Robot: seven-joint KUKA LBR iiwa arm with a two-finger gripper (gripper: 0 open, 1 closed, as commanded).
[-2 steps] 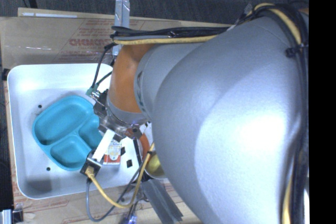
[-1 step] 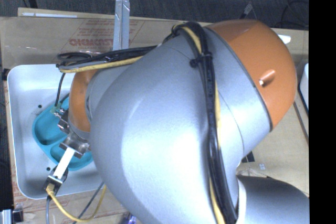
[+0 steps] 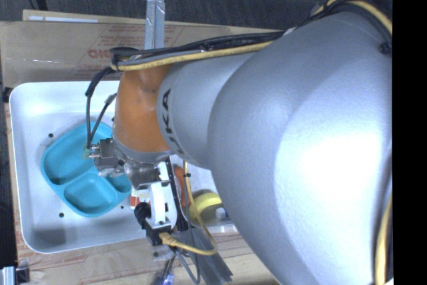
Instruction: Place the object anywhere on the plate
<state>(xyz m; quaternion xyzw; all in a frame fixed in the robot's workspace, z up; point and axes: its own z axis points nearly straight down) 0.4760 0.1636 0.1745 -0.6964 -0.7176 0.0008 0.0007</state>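
A blue plate [image 3: 75, 173] with two compartments lies in the left white bin [image 3: 33, 117]. My gripper [image 3: 131, 178] hangs under the orange wrist band, over the plate's right edge. The arm hides most of it. A yellow rounded object [image 3: 204, 203] shows just right of the gripper, below the arm, near the divide between the bins. I cannot tell whether it rests on the bin floor or is held.
The grey arm [image 3: 287, 143] covers the right bin and most of the view. A cardboard sheet [image 3: 73, 43] lies behind the bins, with an upright metal post [image 3: 155, 23] on it. The bench's wooden front edge [image 3: 100, 263] runs along the bottom.
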